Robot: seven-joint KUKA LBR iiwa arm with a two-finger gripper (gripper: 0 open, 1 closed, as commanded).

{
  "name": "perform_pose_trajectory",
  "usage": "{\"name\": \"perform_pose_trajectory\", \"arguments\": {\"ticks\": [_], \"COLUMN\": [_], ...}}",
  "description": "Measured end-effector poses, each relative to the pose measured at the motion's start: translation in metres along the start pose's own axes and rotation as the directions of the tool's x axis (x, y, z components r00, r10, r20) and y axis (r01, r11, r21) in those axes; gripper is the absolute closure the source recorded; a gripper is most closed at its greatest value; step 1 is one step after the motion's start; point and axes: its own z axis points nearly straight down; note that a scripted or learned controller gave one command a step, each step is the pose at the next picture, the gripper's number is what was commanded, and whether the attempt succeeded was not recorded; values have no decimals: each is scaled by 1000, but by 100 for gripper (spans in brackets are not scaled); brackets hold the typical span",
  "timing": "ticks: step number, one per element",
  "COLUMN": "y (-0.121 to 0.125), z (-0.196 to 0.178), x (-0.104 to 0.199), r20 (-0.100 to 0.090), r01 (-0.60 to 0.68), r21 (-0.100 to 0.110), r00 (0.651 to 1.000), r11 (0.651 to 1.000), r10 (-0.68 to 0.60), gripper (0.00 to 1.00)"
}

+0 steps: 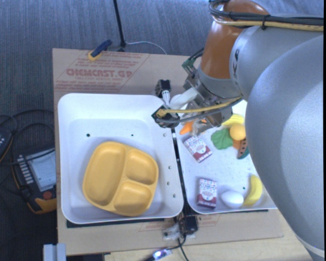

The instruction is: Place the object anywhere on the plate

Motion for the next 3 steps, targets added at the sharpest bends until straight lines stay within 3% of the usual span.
{"name": "perform_pose_trajectory", "arguments": {"ticks": [1,2,3], "y": [24,22,100], "z": [54,49,53], "x": [-45,-45,-92], "r20": [1,12,-1], "r01": [-279,-273,-257], "r21": [1,2,0], "r00": [960,962,966], "r11": [960,962,966], "r10": [279,273,257], "gripper": [100,100,100]}}
